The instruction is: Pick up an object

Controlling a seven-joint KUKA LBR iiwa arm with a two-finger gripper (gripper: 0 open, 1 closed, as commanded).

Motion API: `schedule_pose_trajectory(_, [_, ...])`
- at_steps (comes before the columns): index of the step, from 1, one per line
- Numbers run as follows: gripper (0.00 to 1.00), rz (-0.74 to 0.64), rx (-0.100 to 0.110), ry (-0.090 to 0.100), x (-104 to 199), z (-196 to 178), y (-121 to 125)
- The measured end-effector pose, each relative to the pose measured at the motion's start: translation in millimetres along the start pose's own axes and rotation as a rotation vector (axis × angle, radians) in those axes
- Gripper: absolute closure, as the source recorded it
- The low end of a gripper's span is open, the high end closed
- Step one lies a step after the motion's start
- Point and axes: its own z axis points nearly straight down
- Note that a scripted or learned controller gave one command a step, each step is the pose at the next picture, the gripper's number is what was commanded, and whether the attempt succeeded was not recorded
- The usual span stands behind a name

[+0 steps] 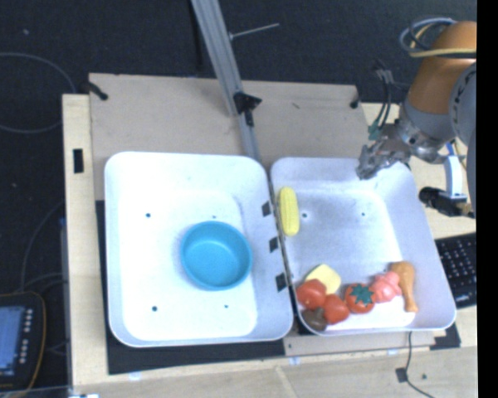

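Hovering over the far right corner of the right bin [415, 222], the tool [370, 166] grips nothing visible; its opening cannot be told. Pickable toys crowd the near edge, the tomato [311, 293] among them, while the corn [288, 211] lies apart, likely easier

A black keyboard [458, 265] is seen at the right of the bench, and a small blue screen [3, 338] is placed at the lower left.
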Motion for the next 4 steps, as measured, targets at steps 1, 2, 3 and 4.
schedule_pose_trajectory(1, [1.00,-0.001,-0.001,-0.001,-7.4,-66.1,4.1])
schedule_pose_trajectory(2, [1.00,-0.004,0.003,-0.002,-8.0,-72.6,5.1])
schedule_pose_trajectory(3, [1.00,-0.002,0.007,0.001,41.1,-84.4,0.8])
schedule_pose_trajectory(4, [1.00,-0.002,0.010,0.001,87.6,-74.3,-6.7])
